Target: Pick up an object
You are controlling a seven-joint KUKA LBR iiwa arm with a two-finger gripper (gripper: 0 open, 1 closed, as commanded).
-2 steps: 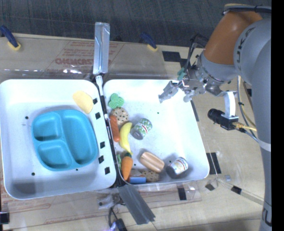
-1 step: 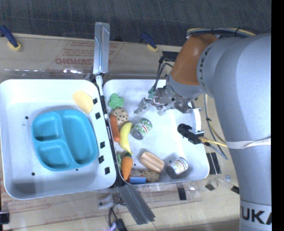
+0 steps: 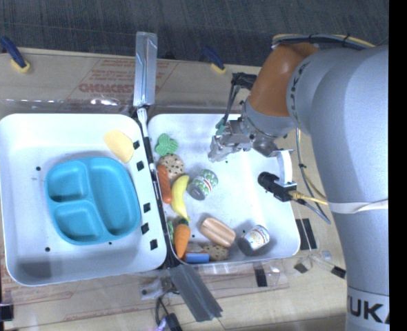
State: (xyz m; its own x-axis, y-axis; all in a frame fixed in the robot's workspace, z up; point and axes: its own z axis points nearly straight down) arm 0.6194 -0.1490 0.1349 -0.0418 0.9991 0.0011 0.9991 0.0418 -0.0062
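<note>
White plastic forms two bins: the left bin (image 3: 10, 185) holds one blue tray (image 3: 92, 200) and one yellow piece (image 3: 119, 145); the right bin (image 3: 259, 205) holds two cans (image 3: 203, 184), one banana (image 3: 180, 194), two carrots (image 3: 181, 240). Above it hangs the gripper (image 3: 221, 150), grasping nothing.

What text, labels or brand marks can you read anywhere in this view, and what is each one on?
"UKA", the end of a brand name cut by the frame: on the arm's grey base.
Red print on the cardboard sheet behind the bins: too blurred to read.
Labels on the two small cans: too small to read.
</note>
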